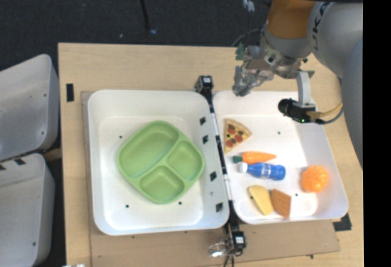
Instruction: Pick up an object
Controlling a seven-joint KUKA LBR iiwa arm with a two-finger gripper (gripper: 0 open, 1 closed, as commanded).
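Arm (pixel 305 9) entering from upper right, gripper (pixel 242 85) hanging over right bin's (pixel 317 214) upper-left corner. Jaws' state impossible to tell. Pizza slice (pixel 236 134), carrot (pixel 258 157), bottle (pixel 264 170) lying lower down, apart.

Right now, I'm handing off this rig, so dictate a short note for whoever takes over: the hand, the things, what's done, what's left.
Hand: above the right white bin's far left corner, nothing seen in it.
In that bin: pizza slice toy, orange carrot, blue bottle, orange ball, yellow wedge, brown piece.
Left white bin: green divided plate.
Done: nothing picked.
Left: grasp one object and lift it.
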